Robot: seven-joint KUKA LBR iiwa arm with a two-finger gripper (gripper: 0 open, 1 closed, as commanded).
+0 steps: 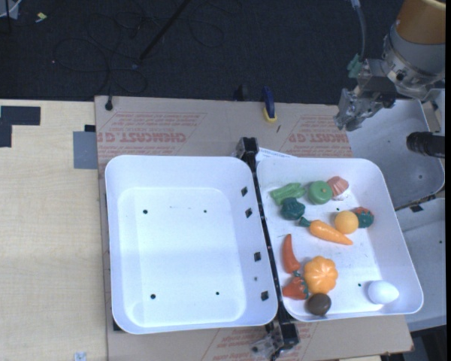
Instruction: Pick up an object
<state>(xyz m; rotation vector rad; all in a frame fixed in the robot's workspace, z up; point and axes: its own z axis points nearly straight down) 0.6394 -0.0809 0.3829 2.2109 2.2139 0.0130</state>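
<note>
Above the far right corner of the surface (pixel 52 224), the end effector (pixel 353 117) hangs clear of both bins, carried by a grey arm (pixel 417 47) with an orange band; whether it is parted or closed cannot be told from this slanted view, and nothing can be seen in it. Below it, the right bin (pixel 402 235) holds a scatter of toy food. A green leafy piece (pixel 286 192) lies near the bin's far left, with a dark green floret (pixel 292 209) just beside it, a round green item (pixel 320 192) next along, and a pink piece (pixel 337 186) touching that. An orange fruit (pixel 346 222) sits beside a carrot (pixel 330 232) and what may be a red and green strawberry (pixel 363 216). Nearer the camera lie a red chilli (pixel 289 253), a small orange pumpkin (pixel 320 274), a red pepper (pixel 295 287), a dark brown ball (pixel 319 304) and a white egg (pixel 382 292). The left bin (pixel 120 239) adjoins it, joined by a black hinge strip (pixel 257 232).
</note>
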